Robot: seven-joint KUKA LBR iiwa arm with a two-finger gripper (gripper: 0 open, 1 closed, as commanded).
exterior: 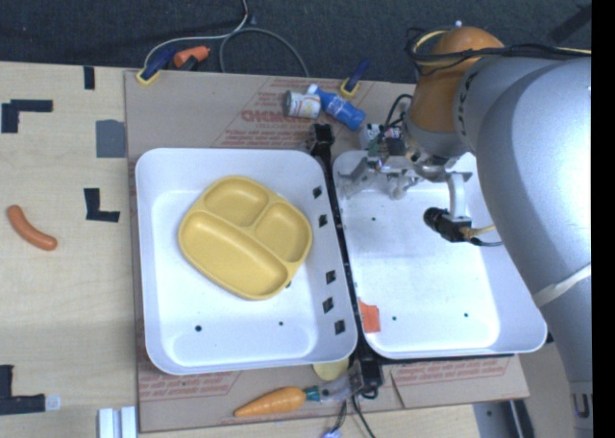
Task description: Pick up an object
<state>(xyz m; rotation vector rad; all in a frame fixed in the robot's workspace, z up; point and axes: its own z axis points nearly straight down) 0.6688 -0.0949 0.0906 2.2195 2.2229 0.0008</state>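
A yellow divided plate (pixel 246 235) lies in the left bin (pixel 159 172), a little above and left of the bin's middle. It is a rounded, glossy plastic tray with three compartments set off by raised ridges, one large one along its lower left side and two smaller ones toward its upper right. It rests flat on the bin floor, turned at a slant to the bin walls, apart from all of them.

The right bin (pixel 452 321) holds a small orange object (pixel 369 317) near its lower left corner, just beside the divider where the two bins meet.

The arm (pixel 538 158) comes in from the right, its broad grey link covering the right bin's upper right part, with the orange band (pixel 447 76) showing above the wrist. The gripper (pixel 384 177) hangs over the upper left corner of the right bin, close to the divider, with cables and a small black fitting beside it. Whether it is released or clenched cannot be told from this angle, and nothing is seen in its grasp.

Outside the bins, on the cardboard sheet (pixel 192 109), a blue and white bottle (pixel 327 105) lies on its side above the bins, and a toy carrot (pixel 272 402) lies below the left bin. A toy sausage (pixel 31 228) lies on the wooden bench (pixel 58 311) well to the left.
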